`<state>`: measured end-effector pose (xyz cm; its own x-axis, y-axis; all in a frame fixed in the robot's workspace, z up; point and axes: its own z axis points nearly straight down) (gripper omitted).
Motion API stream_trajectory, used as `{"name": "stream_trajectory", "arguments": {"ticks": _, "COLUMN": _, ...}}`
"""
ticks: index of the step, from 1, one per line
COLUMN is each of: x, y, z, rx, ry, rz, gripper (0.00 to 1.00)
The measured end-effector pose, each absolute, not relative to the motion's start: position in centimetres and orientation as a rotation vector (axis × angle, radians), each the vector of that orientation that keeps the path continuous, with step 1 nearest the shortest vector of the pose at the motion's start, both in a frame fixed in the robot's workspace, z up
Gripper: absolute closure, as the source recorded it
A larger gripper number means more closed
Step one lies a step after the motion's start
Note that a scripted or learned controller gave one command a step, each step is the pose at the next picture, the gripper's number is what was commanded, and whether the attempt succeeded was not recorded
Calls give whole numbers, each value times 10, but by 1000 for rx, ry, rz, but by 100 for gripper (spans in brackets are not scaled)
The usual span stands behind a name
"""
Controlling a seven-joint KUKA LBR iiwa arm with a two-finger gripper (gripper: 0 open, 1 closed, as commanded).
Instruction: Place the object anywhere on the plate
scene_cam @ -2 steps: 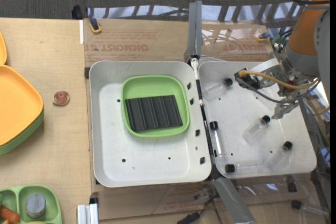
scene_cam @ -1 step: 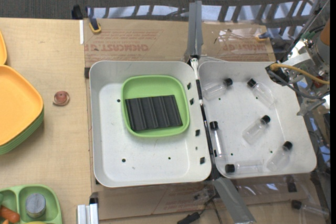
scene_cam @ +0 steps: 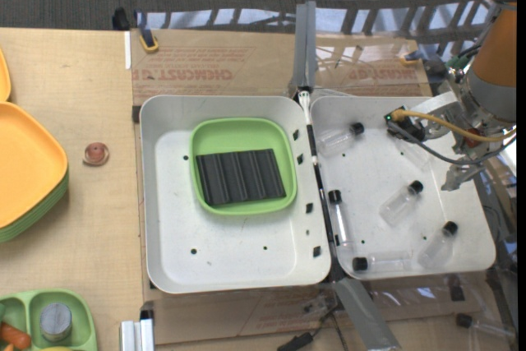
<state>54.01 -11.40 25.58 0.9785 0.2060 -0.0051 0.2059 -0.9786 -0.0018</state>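
A green square plate lies in the left bin. On it rests a dark grey ribbed slab, flat and covering most of the plate's middle. The right bin holds several clear vials with black caps: one near its back left, one in the middle, one at the front right, and others along the left wall and front wall. My gripper hangs over the right bin's right edge, below the orange band, apart from the plate.
A stack of orange plates and a small red knob sit on the wooden bench to the left. A green compartment tray is at the front left corner. A metal frame and yellow cable lie behind and beside the arm.
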Motion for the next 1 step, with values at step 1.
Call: {"name": "stream_trajectory", "arguments": {"ticks": 1, "x": 573, "y": -166, "z": 271, "rx": -3127, "ry": -313, "rz": 8, "gripper": 0}}
